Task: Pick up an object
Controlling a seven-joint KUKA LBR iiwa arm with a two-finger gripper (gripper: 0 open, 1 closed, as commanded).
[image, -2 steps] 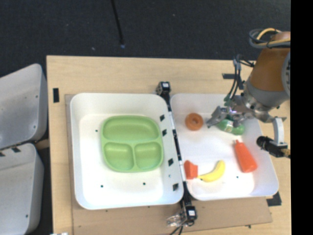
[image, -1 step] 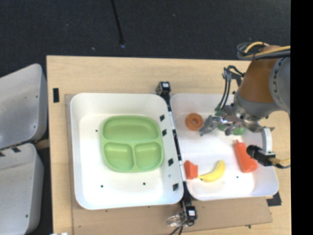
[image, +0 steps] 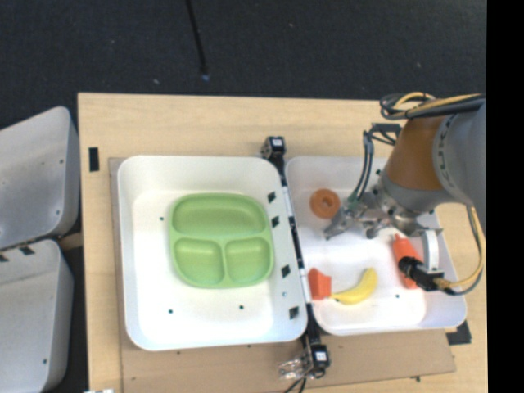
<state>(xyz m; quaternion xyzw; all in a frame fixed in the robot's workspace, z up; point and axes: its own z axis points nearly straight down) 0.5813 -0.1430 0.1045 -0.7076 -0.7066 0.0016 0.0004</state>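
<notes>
1. The bench (image: pixel 98 129) is light wood, with two shallow white bins side by side on it. The left bin (image: pixel 147 301) sits toward the middle, the right bin (image: pixel 327 170) toward the right.
2. The left bin has a green divided plate (image: pixel 221 239) lying flat in the middle, with one long compartment across the top and two smaller ones below.
3. The right bin is where the pickable stuff is. There's an orange ring-shaped thing (image: pixel 325 203) near the upper left of it, looks like a little donut.
4. A yellow banana (image: pixel 359 288) lies near the bottom edge of the right bin, curved, with its tip pointing up and to the right.
5. Just left of the banana, pretty much touching it, is a small red-orange block (image: pixel 319 284), right up against the divider between the bins.
6. The arm (image: pixel 434 158) comes in from the right, grey with the orange band, and leans over the right bin.
7. The gripper (image: pixel 354 219) hangs low over the bin, just right of the orange ring and above the banana. Its fingers look spread a bit apart with nothing between them, so it's not holding anything.
8. An orange piece (image: pixel 404 250) with a black end sits below the wrist near the right wall; can't tell whether that's part of the arm's gear or a loose object.
</notes>
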